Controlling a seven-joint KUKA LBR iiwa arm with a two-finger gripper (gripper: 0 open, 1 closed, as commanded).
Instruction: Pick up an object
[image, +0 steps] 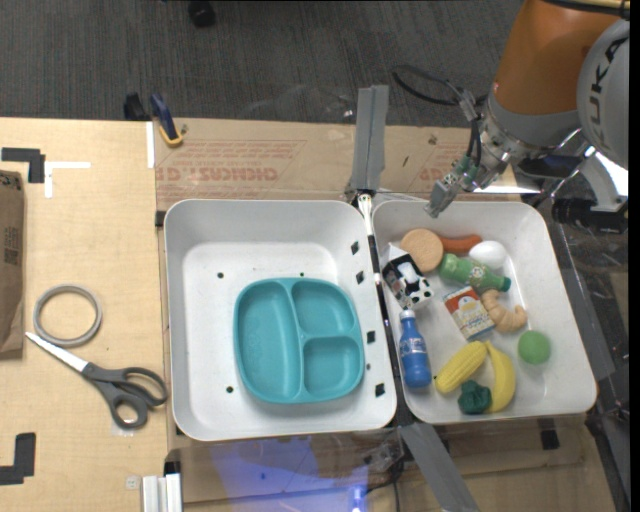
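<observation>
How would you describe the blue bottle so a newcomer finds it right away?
Look at the right-hand white bin, the one crowded with toy food. Along its left wall, toward the near end, lies a small blue bottle with a white cap, below the black-and-white cow toy and left of the yellow corn. It is the only blue item in that bin.

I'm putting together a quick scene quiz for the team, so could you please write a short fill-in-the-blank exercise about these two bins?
1. The teal divided tray lies in the ____ bin.
2. The blue bottle lies in the right bin against its ____ wall.
3. On the bench left of the bins, the scissors lie beside a roll of ____.
4. The gripper hangs above the right bin's ____ rim.

Missing words: left; left; tape; far
</observation>
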